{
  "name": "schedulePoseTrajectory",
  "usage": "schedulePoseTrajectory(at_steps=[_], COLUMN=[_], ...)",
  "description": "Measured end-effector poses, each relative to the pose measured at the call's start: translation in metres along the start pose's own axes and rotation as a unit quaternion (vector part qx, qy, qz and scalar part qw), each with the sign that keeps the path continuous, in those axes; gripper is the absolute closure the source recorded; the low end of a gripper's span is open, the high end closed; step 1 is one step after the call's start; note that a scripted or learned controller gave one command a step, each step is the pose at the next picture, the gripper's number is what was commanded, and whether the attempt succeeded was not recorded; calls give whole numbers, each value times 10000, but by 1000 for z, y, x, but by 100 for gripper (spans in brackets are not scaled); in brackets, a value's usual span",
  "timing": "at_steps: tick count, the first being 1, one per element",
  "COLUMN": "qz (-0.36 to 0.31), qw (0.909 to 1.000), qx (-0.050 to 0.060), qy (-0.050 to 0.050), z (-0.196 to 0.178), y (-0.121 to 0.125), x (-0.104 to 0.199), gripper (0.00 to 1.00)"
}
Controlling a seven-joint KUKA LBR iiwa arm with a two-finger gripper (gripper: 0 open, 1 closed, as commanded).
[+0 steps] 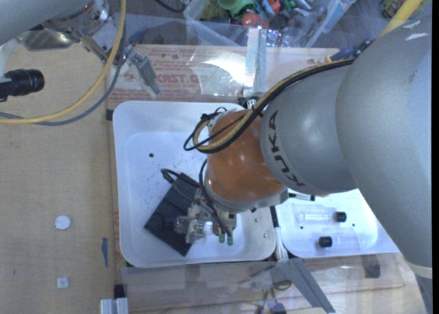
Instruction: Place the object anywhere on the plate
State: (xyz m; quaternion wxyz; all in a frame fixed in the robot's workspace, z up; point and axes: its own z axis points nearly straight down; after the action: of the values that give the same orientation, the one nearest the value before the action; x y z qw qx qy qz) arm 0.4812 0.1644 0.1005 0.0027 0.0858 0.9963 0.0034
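Item: arm (pixel 343 121) reaching into left bin (pixel 130 168).
We log its pincer (pixel 199 227) low beside a black object (pixel 164 220); we cannot tell its opening.

A flat black plate (pixel 164 218), square-cornered and dark all over, lies in the left white bin's near part, turned diagonally so one corner points toward the bin's front edge. Its right side is hidden under the claw. The object itself cannot be made out from here.
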Motion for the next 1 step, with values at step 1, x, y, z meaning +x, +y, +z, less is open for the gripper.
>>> schedulePoseTrajectory(at_steps=[1], qz=[-131], qw=[9999], qx=[27], qy=[-2], z=[-1], y=[78], x=[-117], gripper=[100])
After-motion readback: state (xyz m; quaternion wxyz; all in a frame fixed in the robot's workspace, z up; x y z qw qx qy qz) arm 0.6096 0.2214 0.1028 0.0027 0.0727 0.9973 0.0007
